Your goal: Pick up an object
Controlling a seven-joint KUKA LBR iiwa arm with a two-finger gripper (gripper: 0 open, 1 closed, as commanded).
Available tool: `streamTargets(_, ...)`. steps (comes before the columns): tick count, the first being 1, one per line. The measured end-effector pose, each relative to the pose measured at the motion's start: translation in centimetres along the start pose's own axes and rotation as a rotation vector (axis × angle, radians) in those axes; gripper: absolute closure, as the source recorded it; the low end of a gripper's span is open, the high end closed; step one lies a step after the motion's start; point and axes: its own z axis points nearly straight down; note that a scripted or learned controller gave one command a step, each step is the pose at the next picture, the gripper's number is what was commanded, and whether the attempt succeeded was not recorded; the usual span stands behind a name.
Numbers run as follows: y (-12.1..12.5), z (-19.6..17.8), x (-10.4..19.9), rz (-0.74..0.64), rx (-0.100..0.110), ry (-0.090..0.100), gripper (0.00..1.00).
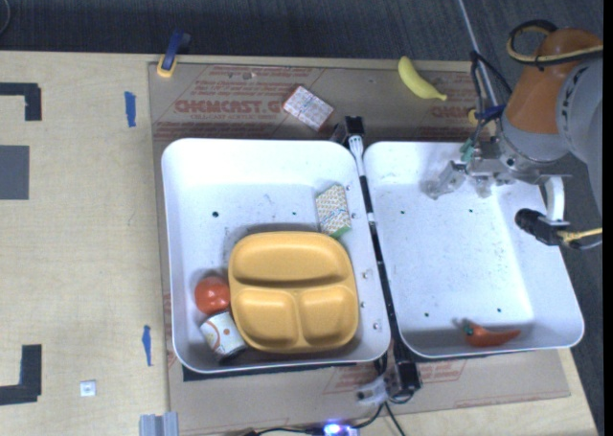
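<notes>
Camera view: pincer (462,178), state unreadable, hangs over right bin (536,324); red pepper (489,334) (light, smooth, probably slippery) best pinched mid-body.

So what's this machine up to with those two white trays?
A robot arm reaches in from the right, with its gripper over the far end of the right bin. It holds nothing that I can see. That bin has a small red pepper at its near edge. The left bin holds a yellow divided tray, a red ball, a small cup and a patterned packet. A banana lies outside, behind the bins.
</notes>
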Motion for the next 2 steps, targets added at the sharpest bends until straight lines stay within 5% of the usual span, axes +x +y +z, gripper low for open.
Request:
streamTargets(1,0.1,-1.1,0.0,-0.002,-0.002,-0.002,1.00)
streamTargets(2,1.4,-10.8,7.3,0.000,-0.001,0.001,1.00)
